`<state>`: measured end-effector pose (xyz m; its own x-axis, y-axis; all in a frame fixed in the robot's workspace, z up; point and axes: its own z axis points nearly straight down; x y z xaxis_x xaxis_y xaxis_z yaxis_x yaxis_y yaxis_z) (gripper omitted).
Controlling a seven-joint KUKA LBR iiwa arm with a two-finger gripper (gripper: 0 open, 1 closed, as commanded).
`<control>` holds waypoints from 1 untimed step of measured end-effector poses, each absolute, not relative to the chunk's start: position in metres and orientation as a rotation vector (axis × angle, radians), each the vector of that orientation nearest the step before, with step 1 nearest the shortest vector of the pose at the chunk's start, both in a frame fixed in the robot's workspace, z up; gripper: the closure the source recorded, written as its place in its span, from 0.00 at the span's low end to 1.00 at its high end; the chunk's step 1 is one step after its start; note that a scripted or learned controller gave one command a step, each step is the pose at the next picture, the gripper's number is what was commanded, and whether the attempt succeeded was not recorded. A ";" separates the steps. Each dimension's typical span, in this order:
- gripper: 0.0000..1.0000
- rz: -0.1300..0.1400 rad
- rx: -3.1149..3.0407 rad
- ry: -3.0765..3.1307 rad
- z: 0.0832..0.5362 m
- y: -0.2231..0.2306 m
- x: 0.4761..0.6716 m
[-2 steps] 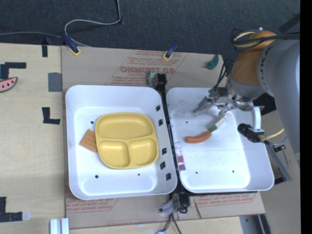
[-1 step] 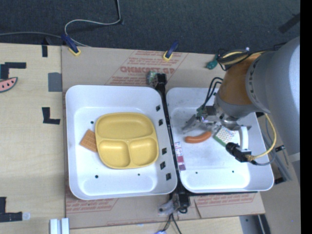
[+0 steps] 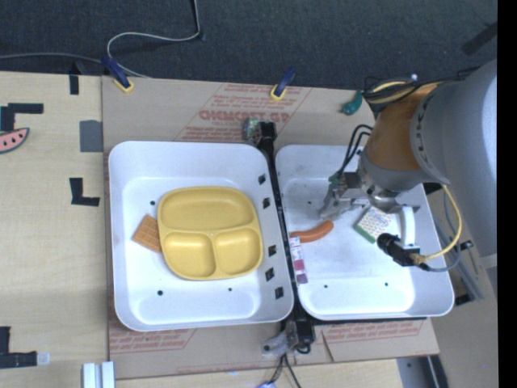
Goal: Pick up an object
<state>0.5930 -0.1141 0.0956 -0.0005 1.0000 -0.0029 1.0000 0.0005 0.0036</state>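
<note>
In the right bin [image 3: 363,297] lies an orange hot dog shaped piece [image 3: 313,233], near the bin's left wall. A small pale green card-like object [image 3: 371,223] rests to its right, partly under the arm. My gripper [image 3: 335,199] hangs low over the bin's upper middle, just above and right of the hot dog. The wrist covers the fingertips, so their state is hidden. In the left bin [image 3: 137,297] sits a yellow divided plate [image 3: 210,231] with a brown flat piece [image 3: 147,234] poking out from under its left edge.
The grey arm with its orange band [image 3: 400,136] covers the right bin's upper right part. Cables [image 3: 440,241] loop over the right bin's right side. A black divider [image 3: 275,217] runs between the bins. Cardboard lies under both bins.
</note>
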 end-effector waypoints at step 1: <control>0.00 0.001 2.218 2.219 0.095 -0.114 0.593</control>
<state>0.5929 -0.1141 0.0955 -0.0005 1.0000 -0.0029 1.0000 0.0005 0.0034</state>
